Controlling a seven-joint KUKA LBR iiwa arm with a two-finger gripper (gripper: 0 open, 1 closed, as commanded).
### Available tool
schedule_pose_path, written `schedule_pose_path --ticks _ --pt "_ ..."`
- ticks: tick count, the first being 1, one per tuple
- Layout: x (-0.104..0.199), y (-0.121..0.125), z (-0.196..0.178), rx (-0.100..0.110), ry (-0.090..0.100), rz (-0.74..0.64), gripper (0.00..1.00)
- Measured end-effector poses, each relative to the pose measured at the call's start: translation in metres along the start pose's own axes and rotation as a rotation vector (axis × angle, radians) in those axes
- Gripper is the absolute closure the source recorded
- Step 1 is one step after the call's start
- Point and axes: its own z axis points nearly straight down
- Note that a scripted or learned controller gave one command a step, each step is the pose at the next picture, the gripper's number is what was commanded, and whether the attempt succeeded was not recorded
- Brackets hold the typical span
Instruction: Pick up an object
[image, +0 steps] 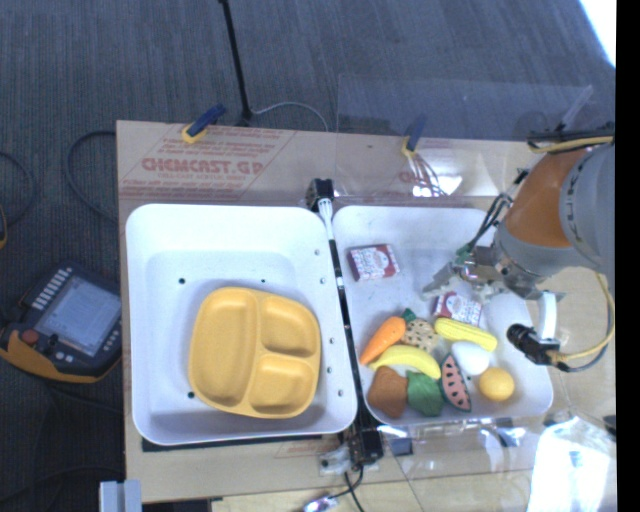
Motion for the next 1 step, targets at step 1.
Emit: schedule_pose_path --ticks 1 --pt "-0.0018 -0.0003 -0.0088 0.003 -0.003 0.002 1.00"
